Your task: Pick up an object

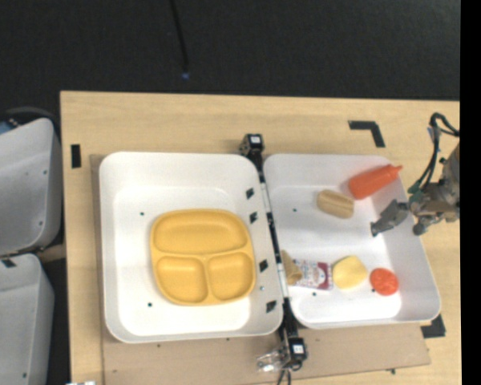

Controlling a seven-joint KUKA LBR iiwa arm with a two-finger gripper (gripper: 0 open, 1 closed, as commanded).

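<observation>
The gripper [401, 216] is hovering over the right bin [305, 311] near the orange bottle [373, 180]; whether its jaws are open or closed cannot be told.

— Gripper [401, 217]?
— At the far right, about mid-height. Mostly cut off at the edge.

— Pose?
— Reaching in from the right, low, angled leftward. Dark grey finger [389, 216] poking out to the left, tip pointing down-left.

— Second finger?
— Possibly a short dark stub just right of the first, near the wrist. Too blurred to be sure.

— Open or closed?
— Can't tell. Too small, too cropped.

— Holding anything?
— Nothing seen between the fingers.

— Rest of the arm?
— Just a cluttered wrist [439, 199] with looping dark and green cables above it, running off the right edge.
</observation>
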